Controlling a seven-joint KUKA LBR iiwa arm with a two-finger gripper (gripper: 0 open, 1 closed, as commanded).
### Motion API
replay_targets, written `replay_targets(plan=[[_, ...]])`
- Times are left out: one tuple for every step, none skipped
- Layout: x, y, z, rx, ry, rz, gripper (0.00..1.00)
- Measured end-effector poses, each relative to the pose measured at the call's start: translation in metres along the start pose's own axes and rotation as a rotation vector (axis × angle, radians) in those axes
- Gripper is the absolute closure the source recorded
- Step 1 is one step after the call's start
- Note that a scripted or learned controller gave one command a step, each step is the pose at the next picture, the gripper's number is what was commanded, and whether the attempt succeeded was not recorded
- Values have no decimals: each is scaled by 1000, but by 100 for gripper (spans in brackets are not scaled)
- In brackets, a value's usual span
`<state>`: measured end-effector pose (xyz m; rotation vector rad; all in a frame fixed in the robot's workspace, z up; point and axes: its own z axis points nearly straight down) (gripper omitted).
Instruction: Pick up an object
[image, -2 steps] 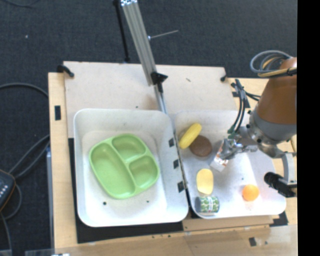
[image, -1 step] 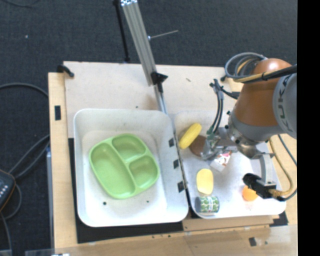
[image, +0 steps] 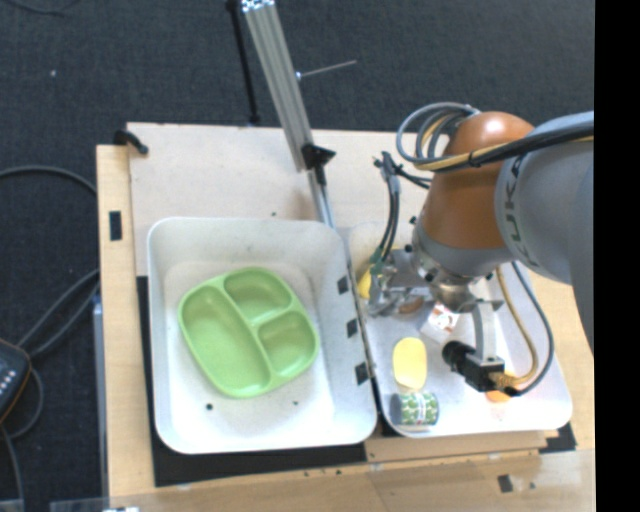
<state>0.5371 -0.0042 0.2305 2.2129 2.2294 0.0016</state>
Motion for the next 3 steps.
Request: replay_targets(plan=[[43, 11, -6, 0, 1, 0, 100], [92, 13, 2, 1, 0, 0, 100], [89, 13, 1, 1, -1, 4, 0]])
